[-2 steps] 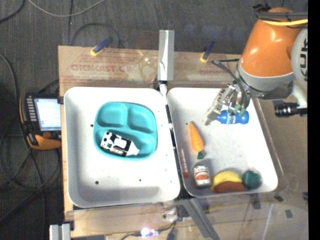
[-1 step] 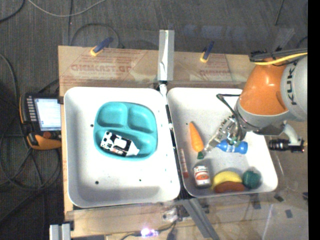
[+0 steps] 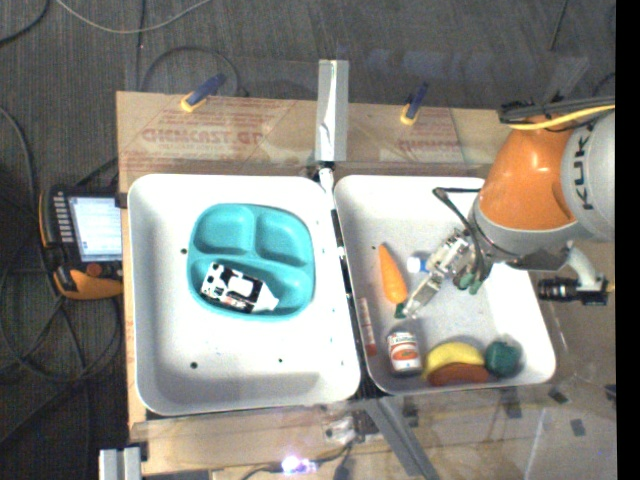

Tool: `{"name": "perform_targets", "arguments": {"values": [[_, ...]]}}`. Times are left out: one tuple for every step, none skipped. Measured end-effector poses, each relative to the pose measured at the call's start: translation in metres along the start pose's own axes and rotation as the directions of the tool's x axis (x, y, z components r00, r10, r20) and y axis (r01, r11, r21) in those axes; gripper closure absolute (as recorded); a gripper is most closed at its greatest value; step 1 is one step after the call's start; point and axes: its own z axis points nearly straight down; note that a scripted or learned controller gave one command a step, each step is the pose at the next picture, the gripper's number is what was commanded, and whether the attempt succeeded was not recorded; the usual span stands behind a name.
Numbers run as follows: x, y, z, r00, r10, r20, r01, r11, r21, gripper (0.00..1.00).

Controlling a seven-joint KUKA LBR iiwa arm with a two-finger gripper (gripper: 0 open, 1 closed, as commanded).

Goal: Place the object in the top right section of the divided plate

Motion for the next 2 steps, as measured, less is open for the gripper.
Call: {"name": "perform_targets", "arguments": {"values": [[0.0449,-0.0261,0.0398,0.97,-0.243,0.025,0.243,0.97,-0.006,0.0],[0.0452,-0.025,0.03,0.97,-0.243,0.021,0.243,0.97,-0.009,1.0]]}}
